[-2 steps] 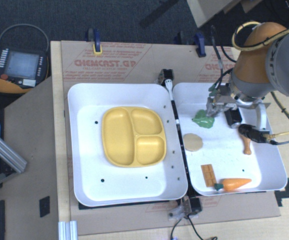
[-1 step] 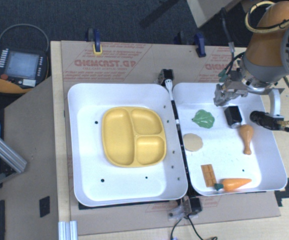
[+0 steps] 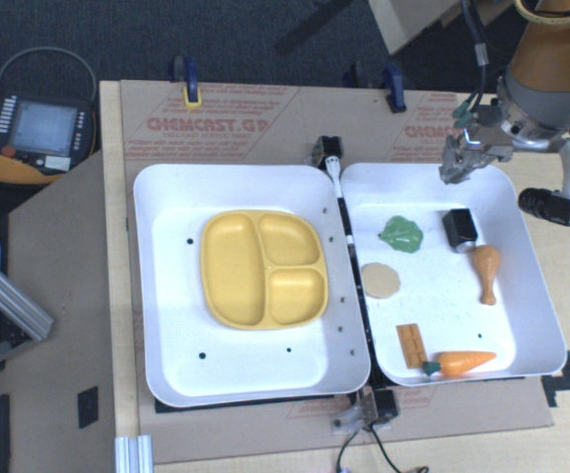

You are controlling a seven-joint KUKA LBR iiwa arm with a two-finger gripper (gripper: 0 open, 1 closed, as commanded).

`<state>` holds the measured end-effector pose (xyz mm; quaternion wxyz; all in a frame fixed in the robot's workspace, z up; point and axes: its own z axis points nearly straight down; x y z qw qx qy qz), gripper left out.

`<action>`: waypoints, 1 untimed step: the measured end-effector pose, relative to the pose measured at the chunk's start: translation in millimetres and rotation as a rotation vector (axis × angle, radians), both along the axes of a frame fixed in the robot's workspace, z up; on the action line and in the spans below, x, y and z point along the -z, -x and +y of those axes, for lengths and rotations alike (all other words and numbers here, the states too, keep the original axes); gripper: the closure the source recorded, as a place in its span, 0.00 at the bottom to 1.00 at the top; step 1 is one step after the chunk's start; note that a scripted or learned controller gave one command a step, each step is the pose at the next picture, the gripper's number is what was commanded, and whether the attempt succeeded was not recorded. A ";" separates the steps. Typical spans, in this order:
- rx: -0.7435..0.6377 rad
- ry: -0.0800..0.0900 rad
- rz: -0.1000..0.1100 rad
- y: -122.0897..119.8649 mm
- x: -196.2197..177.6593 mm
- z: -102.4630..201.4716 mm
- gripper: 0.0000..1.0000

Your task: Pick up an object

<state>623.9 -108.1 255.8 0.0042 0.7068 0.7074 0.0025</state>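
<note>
Claw (image 3: 460,166) hangs over the right bin's (image 3: 532,294) far rim; whether it is spread or pressed together cannot be told. Inside that bin, a black block (image 3: 460,229) lies nearest, green leaf (image 3: 401,234) beside it, drumstick (image 3: 485,269) by the right wall, carrot (image 3: 463,363) at the near edge.

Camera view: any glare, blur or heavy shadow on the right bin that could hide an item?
Camera view: even lighting, soft shadows only; right bin items are sharp, the carrot and green piece clearly outlined; mild sheen on the yellow tray; the gripper looks slightly soft.
</note>
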 end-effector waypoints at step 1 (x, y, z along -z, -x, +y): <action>0.001 -0.001 0.005 -0.8 -10.6 -0.2 1.00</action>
